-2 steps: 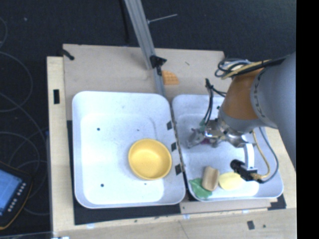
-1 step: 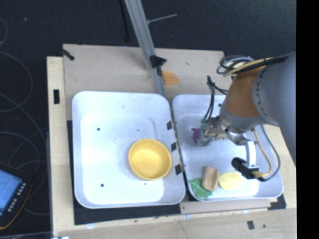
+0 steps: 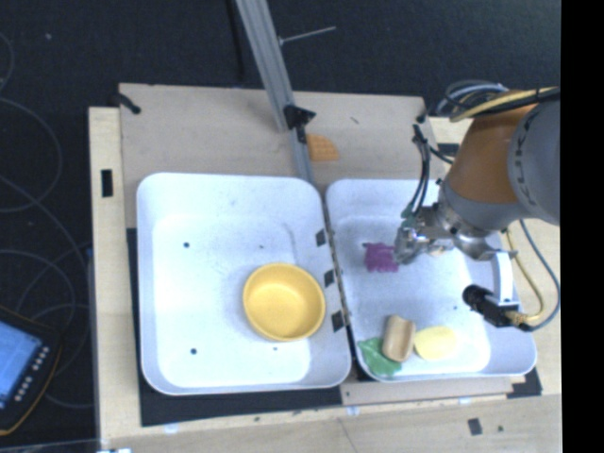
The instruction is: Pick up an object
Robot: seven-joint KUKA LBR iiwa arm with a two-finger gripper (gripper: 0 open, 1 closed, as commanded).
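Camera view from above: gripper (image 3: 408, 249) down in the right bin (image 3: 491, 361), right up against a small purple object (image 3: 381, 258). Can't tell how it's set. Over in the left bin (image 3: 165, 281), a yellow bowl (image 3: 282, 301). Near the right bin's front edge, a tan cylinder (image 3: 397, 337), yellow lump (image 3: 435, 343), green scrap (image 3: 375, 358).

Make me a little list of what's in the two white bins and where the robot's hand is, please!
left bin: one yellow bowl, upright, toward the side nearest the other bin
right bin: purple object, tan block, yellow object, green object
near corner of right bin: tan block, yellow object and green object close together
gripper: low over the right bin, right beside the purple object
holding something: cannot tell
arm: reaches in from the right
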